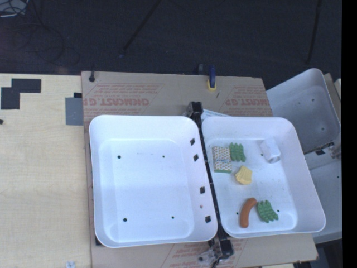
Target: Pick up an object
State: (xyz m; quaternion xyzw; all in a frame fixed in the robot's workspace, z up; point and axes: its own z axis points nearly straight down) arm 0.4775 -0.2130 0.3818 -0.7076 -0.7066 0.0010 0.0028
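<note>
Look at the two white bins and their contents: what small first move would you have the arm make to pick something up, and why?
Probably reach in over the right white bin and stop above the small yellow block. All the objects lie in that bin, and the yellow block sits apart from the green ridged piece and the orange sausage-shaped toy, so it looks easiest to approach.

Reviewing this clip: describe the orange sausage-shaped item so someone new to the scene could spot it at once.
Look in the right bin, toward its near edge. The sausage lies there, tilted, just left of a green bumpy piece. It is the one long, orange, smooth thing; its neighbours are green, yellow, white or patterned.
</note>
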